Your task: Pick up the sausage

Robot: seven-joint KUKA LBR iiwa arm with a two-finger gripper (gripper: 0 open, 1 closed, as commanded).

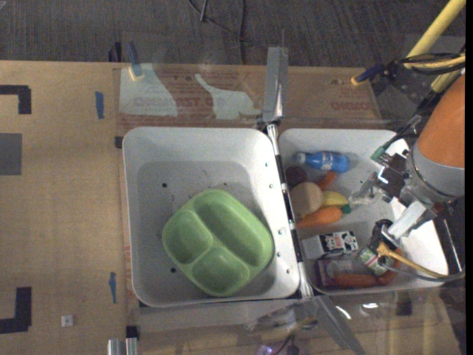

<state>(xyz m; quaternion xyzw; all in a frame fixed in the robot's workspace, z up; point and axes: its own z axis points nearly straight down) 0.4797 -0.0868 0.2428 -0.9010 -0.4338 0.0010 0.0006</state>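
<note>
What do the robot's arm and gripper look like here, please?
The arm is a thick, rounded body, grey with a broad orange band above the wrist. The gripper at its end is a small assembly of pale metallic and dark parts.

Honestly, nothing is reading clearly here. Faint reddish lettering is showing on the cardboard (151, 103) just behind the left bin (140, 161), too blurred to read. Print on the small carton (338, 241) right of that bin is blurring out too.
</note>
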